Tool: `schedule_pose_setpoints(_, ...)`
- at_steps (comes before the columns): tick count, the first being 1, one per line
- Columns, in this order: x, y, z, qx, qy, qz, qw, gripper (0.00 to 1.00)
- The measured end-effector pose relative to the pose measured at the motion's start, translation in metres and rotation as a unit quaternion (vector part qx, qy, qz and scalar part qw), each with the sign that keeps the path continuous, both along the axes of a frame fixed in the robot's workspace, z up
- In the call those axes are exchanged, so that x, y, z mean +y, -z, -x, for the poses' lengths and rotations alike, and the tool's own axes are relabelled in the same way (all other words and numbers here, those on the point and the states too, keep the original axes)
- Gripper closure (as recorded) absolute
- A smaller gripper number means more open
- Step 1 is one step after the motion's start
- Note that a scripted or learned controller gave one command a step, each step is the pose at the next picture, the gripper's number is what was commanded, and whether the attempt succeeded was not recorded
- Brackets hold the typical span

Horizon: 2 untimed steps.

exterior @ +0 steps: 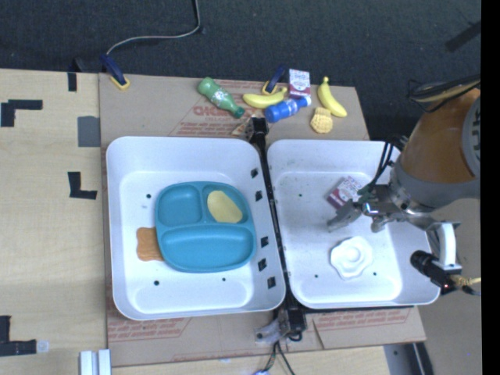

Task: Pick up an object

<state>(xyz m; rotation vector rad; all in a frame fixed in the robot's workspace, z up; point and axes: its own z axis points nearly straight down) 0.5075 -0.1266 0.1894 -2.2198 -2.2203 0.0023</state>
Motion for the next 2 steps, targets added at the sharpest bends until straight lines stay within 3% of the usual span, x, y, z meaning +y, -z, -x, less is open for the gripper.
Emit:
schedule_pose_setpoints(1, -0.001, 0.021, -0.099, -0.001, -0.001, -0.0002, 1.0, 0.0)
schedule_pose_setpoints(2, -0.024, 0.097, -0.104, -0.005, 0.0, 0.0022, 1.0, 0.0)
